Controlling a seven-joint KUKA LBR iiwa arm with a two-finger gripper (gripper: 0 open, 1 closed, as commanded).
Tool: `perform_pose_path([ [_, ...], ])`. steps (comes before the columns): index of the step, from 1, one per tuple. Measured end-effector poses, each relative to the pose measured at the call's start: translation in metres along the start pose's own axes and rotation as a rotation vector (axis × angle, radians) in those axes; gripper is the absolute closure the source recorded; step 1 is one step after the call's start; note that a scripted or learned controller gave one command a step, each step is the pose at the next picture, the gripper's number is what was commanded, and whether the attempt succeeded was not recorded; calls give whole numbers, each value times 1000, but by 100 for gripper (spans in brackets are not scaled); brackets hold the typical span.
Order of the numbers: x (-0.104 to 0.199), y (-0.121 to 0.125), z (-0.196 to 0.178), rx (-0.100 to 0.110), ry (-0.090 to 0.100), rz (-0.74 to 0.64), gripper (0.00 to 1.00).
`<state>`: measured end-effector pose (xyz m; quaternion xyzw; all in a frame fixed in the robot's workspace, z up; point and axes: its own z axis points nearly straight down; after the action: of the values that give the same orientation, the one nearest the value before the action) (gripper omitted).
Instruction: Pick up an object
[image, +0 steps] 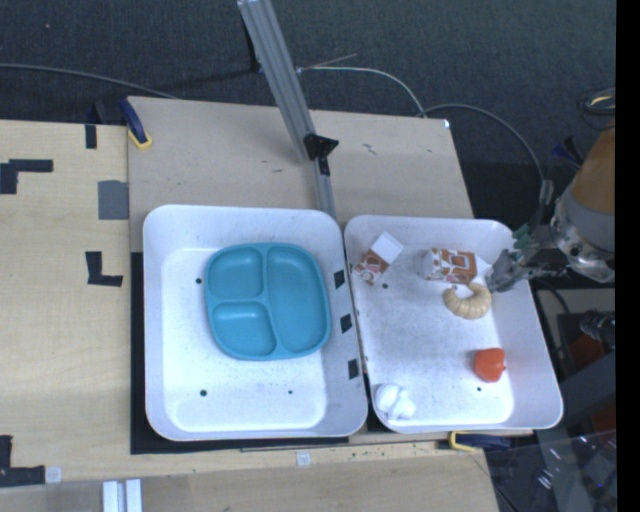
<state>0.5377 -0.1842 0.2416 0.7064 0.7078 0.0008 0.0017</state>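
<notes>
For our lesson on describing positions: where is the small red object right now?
The small red object lies in the right bin, toward its near right corner. It sits below the tan croissant-shaped piece, apart from it, with the white crumpled item off to its left.

No readable text.
Nothing legible: 2 small printed packs in the right bin (530, 330), the box (378, 258) and the carton (451, 265), show red-brown and white print, too small and blurred to read. No labels, numbers or brand marks can be made out on the blue tray (267, 300), the left bin (160, 320) or the bench (60, 300); the bench's black tape marks spell nothing.
</notes>
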Motion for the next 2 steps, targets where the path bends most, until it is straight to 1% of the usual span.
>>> perform_pose_path([
  [1,53,17,13,5,2,-4,100],
  [2,96,33,8,4,3,-4,100],
])
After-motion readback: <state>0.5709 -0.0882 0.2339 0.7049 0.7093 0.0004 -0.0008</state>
